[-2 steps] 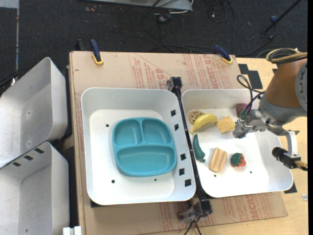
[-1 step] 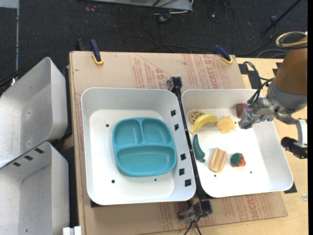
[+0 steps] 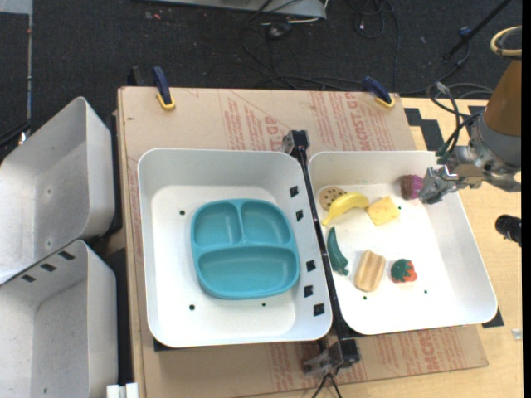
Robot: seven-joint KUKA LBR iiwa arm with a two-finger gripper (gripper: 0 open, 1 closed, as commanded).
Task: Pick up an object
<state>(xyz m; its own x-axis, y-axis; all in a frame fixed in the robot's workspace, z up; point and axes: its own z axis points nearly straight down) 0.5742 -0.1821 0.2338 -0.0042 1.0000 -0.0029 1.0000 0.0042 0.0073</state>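
Nothing is lifted yet, so the whole pick is still to do. Left of centre, the left bin (image 3: 158, 222) holds one teal divided plate (image 3: 246, 248). The right bin (image 3: 465, 247) holds seven toys: cookie (image 3: 331, 196), banana (image 3: 343, 206), green pepper (image 3: 337, 253), bread roll (image 3: 370, 270), cheese wedge (image 3: 382, 211), strawberry (image 3: 403, 270), purple piece (image 3: 411, 186). At the right edge, the gripper (image 3: 433, 186) hangs just beside the purple piece; its jaw state I cannot tell.
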